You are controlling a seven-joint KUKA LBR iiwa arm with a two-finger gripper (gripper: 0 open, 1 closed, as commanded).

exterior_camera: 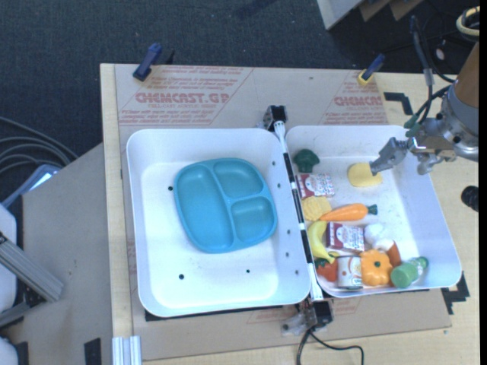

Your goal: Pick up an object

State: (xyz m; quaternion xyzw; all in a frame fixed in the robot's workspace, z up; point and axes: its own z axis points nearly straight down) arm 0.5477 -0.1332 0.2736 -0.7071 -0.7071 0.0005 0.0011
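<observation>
My gripper hangs over the upper right of the right bin, its two fingers spread open with nothing between them. The left fingertip is just beside a yellow lemon-like piece on the bin floor. Whether it touches the piece I cannot tell. Further toy foods lie along the bin's left and lower side: a green broccoli, a red-and-white packet, a carrot, a banana, an orange pumpkin and a green piece.
The left bin holds a blue divided plate. A black-clamped seam separates the two bins. Cables and the arm's wrist crowd the right edge. Blue clips pin the cardboard at the back.
</observation>
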